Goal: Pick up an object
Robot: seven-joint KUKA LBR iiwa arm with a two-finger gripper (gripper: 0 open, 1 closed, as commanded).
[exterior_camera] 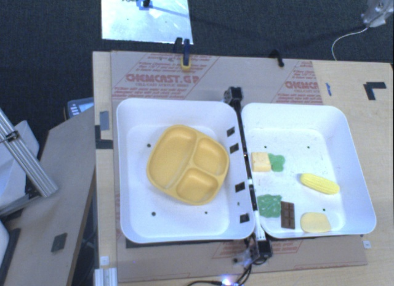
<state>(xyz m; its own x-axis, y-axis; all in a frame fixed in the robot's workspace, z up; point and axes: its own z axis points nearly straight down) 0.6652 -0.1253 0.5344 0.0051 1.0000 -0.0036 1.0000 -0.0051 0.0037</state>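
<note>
The right bin (345, 132) holds several small toy foods. A pale yellow block (261, 161) lies by the divider, touching a small green piece (276, 163). A yellow corn cob (319, 183) lies towards the bin's right side. Along the front wall are a green leafy piece (269, 204), a brown chocolate bar (287, 214) right beside it, and a pale yellow flat piece (315, 222). In the left bin (132, 217) a yellow divided plate (188, 164) lies flat in the middle.
The two bins sit side by side on a cardboard sheet (160, 76) over the bench, joined by a black clip strip (241, 167). A pale device with a white cable (377, 4) is at the top right, beyond the bench. A shiny metal plate (144, 7) lies on the floor behind.
</note>
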